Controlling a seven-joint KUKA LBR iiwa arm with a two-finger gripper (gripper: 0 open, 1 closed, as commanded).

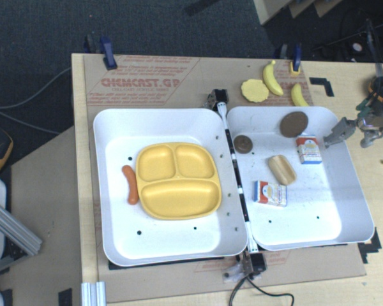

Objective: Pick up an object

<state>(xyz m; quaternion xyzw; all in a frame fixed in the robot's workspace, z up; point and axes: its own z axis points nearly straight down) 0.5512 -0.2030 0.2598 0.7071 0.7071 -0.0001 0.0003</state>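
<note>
1. Reading the bench from biggest down, I see the left bin [115,234], well away from the gripper, bearing a yellow divided plate [177,180] with a toy sausage [131,184] touching its far side.
2. My gripper [345,131] hangs at the right bin [345,228], over its near upper rim; the arm barely enters the frame.
3. Whether anything is pinched, I cannot tell; it looks empty.
4. Nearest candidates: a small red-and-white carton [309,150] just beside the tool, and a brown disc [294,123] a little beyond.
5. I judge the carton the best pick: come down square over it, straddling its short sides.
</note>
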